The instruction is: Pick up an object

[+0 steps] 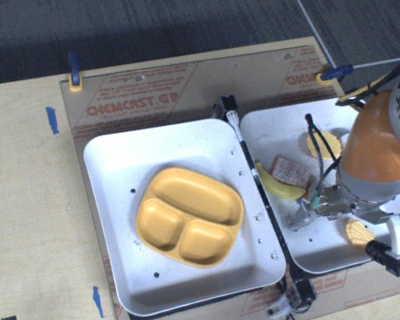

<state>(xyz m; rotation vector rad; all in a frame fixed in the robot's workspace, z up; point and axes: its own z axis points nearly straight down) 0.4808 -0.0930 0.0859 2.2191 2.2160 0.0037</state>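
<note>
The gripper (308, 209) was low in the right bin (310, 262), just beside a banana (280, 186) and a small packet (291, 170). Whether its jaws were apart, I cannot tell. A yellow tray (188, 216) lay in the left bin (113, 209).

Glossy yellow plastic tray (188, 216) in smooth white bin (109, 210)

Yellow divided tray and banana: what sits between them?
In the camera view, bare white floor of the left bin, then the two bins' adjoining rims and a black divider strip separate the yellow divided tray from the banana.
</note>
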